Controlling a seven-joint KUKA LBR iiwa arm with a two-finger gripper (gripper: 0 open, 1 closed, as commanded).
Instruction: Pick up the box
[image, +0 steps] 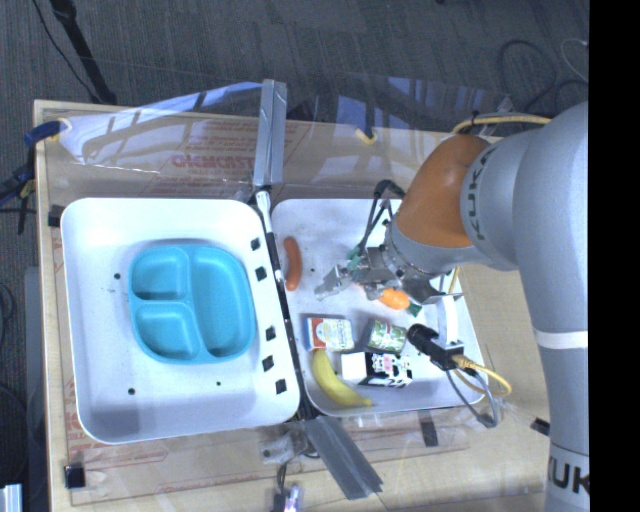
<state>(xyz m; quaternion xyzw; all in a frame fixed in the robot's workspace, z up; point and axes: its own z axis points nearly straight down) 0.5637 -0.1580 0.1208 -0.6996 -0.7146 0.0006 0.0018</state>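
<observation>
The right bin (300, 225) was crowded along its near side: the box (329, 331) lay beside a banana (336, 380) and two small cartons (385, 352), so a neighbour was judged likely to be nudged or taken instead. Open room was seen only near the sausage (292, 262). The gripper (335, 284) hung above the box, its fingers seemingly spread and pinching nothing.
</observation>
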